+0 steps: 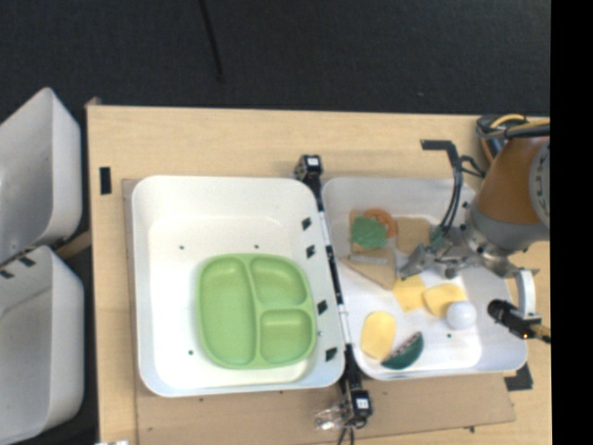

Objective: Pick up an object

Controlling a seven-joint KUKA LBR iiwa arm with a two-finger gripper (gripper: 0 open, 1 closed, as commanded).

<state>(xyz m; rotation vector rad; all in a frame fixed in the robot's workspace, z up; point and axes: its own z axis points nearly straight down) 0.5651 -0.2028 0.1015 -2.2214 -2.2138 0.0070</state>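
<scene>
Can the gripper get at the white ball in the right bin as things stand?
Probably yes. The white ball lies uncovered near the right bin's right side, just below the gripper. A yellow piece touches its left, which could crowd the fingers.

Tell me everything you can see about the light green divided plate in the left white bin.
The light green divided plate looks like smooth moulded plastic, a rounded rectangle with raised ridges splitting it into three compartments: one long section on its left side and two smaller ones stacked on its right. It lies flat, right side up, on the floor of the left white bin, towards the bin's lower right part, close to the near wall. Nothing lies in its compartments, and it touches only the bin.
</scene>
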